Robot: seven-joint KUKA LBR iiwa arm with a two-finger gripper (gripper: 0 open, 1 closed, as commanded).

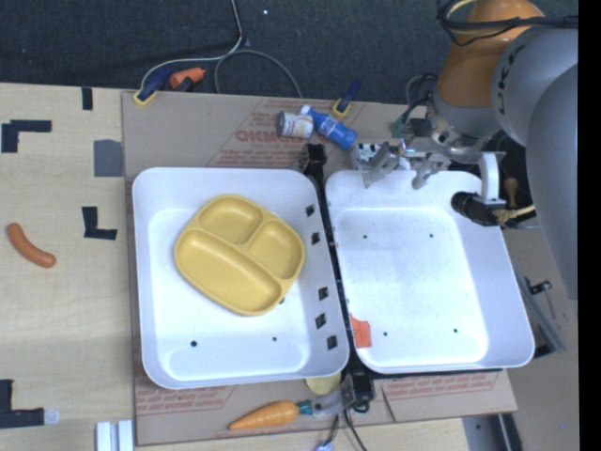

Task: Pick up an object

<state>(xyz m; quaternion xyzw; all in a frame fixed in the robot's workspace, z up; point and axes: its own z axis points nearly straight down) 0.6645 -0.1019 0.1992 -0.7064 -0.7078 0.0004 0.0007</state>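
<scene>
Camera view: grey arm with orange band enters from upper right of frame. Two-finger metal gripper (402,163) sits over far rim of right shallow white bin (423,346), fingers spread apart, nothing between them. Yellow three-compartment plastic plate (240,253) lies flat in left shallow white bin (155,252), centre-left of frame, well apart from gripper. Orange sausage-shaped toy (31,245) on bench at left edge. Orange toy carrot (264,416) below bins, bottom centre.

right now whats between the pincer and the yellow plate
In the camera view, the row of black clips joining the two bins lies between the pincer and the yellow plate.
</scene>
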